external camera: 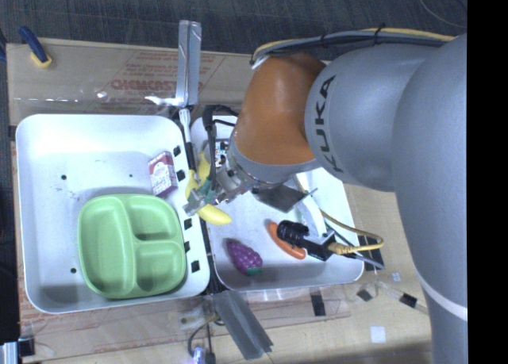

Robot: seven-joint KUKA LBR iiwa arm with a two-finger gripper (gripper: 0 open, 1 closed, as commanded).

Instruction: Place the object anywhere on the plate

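Gripper is seen low over the seam between the two bins, at the left edge of the right bin. Grip state cannot be told: the tip is blurred and partly hidden under the wrist.

Banana is located right at the tip. One yellow patch is seen just below the tip and a second just above it, so the fruit appears to be crossed by the tip. Whether it is actually clamped cannot be confirmed. Banana is positioned against the right bin's left wall and is separated from the plate by the bin walls.

Orange band is seen up and to the right of the gripper. Much of the right bin's far half is covered by the grey arm.

In the right bin, purple grapes are laid near the front wall, down and right of the banana, apart from it. An orange carrot is laid to the right of the grapes, near but not touching.

In the left bin, the green three-compartment plate is set flat in the front half. A small red box is placed just behind the plate's right rear corner, close to the bin's right wall and near the gripper across the seam.

Behind the seam, a grey metal bar is mounted upright. A blue clamp is seen at the bench's far left corner.
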